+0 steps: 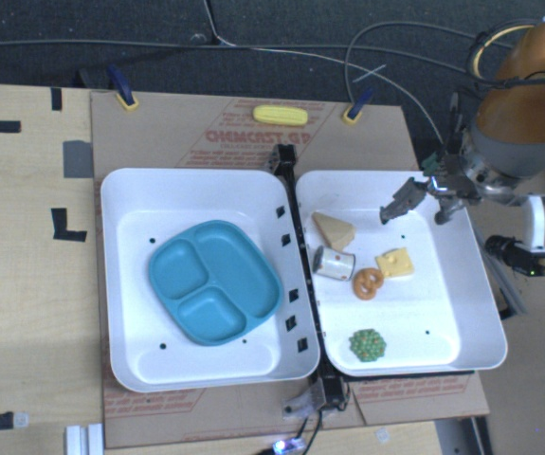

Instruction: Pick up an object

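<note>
In the right bin (pixel 462 301) lie a tan wedge (pixel 333 229), a small silver can (pixel 335 264) on its side, a brown pretzel (pixel 368 282), a yellow cheese block (pixel 395 263) and a green bumpy ball (pixel 368 345). My gripper (pixel 420 202) hangs over the bin's upper right part, above and to the right of the cheese block. Its two dark fingers stand spread apart with nothing between them.
The left bin (pixel 125 254) holds a blue divided plate (pixel 215 281). A yellow banana-shaped object (pixel 281 115) lies on the cardboard behind the bins. Cables run across the dark floor at the back. The arm's grey body (pixel 514 131) stands at the right.
</note>
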You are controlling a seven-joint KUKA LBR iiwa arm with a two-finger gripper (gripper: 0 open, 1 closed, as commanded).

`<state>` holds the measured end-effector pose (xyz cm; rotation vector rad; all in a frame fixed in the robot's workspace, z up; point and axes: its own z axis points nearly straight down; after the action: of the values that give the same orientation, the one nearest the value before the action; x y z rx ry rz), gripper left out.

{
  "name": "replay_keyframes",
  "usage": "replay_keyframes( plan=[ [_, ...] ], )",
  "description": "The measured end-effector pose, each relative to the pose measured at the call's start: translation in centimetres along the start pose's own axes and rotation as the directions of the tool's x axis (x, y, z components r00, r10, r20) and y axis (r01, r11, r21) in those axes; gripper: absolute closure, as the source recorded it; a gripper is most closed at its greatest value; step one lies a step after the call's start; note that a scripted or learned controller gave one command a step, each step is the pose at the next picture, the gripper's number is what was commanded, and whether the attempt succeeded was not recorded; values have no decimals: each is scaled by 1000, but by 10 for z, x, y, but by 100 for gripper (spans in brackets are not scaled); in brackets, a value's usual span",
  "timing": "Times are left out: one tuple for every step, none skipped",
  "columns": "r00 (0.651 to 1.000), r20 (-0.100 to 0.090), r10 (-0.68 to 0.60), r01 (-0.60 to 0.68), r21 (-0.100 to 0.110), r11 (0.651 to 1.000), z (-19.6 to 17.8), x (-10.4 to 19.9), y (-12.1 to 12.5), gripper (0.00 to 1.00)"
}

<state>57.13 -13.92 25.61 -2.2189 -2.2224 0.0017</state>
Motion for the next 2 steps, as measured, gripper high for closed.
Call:
replay_keyframes(
  plan=[
    [1000, 0, 2, -2, 4, 1000, 52, -5, -9, 0],
    [1000, 0, 1, -1, 4, 1000, 110, -14, -9, 0]
  ],
)
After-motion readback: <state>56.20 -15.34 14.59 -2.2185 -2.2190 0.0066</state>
